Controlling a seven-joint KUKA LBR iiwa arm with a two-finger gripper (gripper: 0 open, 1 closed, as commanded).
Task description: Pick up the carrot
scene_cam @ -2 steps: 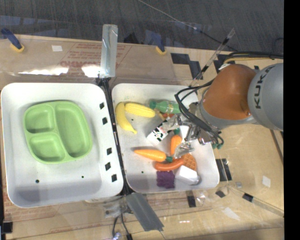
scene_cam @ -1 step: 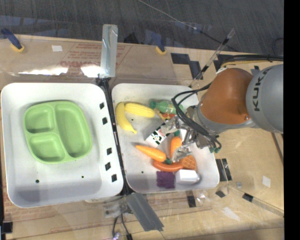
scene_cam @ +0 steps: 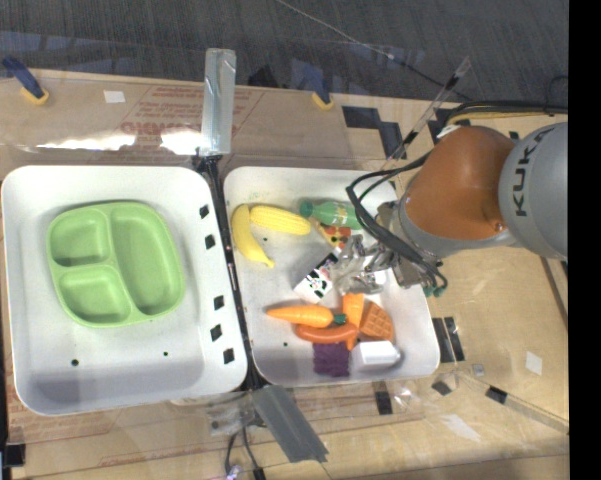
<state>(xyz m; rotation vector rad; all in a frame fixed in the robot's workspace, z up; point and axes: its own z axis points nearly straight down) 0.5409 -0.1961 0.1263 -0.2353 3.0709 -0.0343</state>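
Carrot (scene_cam: 302, 315) lying low in right bin (scene_cam: 280, 363), touching orange waffle cone (scene_cam: 370, 318) and red piece beneath. Gripper (scene_cam: 358, 264) poised above clutter; grip state impossible to tell. Risk: snagging cone or milk carton (scene_cam: 317, 285) instead, given tight crowding.

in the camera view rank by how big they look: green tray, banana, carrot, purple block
1. Green tray, by far the largest.
2. Banana.
3. Carrot, close to the banana in length, so that order is unsure.
4. Purple block, smallest.
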